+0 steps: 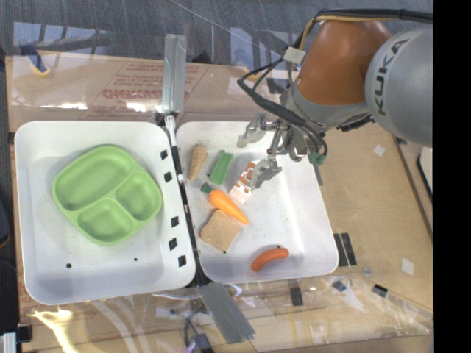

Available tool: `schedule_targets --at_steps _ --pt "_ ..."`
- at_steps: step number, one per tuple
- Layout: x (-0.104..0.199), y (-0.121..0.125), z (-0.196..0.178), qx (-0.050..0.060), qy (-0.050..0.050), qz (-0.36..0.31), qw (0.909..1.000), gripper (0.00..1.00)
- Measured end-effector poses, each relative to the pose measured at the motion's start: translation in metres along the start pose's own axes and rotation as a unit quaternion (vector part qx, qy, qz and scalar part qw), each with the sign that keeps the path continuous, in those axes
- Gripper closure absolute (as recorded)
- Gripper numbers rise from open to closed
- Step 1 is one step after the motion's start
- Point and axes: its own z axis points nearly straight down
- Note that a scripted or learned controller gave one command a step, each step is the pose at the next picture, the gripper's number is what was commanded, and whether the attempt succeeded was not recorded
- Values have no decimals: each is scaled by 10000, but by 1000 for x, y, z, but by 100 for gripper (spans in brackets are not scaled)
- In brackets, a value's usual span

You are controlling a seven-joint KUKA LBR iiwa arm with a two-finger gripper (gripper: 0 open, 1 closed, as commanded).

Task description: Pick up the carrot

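The carrot (227,205) is orange with a green stub at its left end and lies slantwise in the middle of the right bin (305,219). It rests against the top of a tan slice of bread (220,232). My gripper (269,153) hangs over the bin's upper right part, up and to the right of the carrot and apart from it. Its fingers (254,132) are spread open with nothing between them.
Also in the right bin are an ice-cream cone (196,161), a green block (219,166), a small white and red packet (244,183) and a sausage (269,258). The left bin (44,263) holds a green divided plate (107,193). A black-tabbed divider (176,204) separates the bins.
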Motion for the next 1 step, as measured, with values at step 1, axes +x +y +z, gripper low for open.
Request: schedule_targets --at_steps 1 --pt "14 23 94 -18 15 -1569 9876 0"
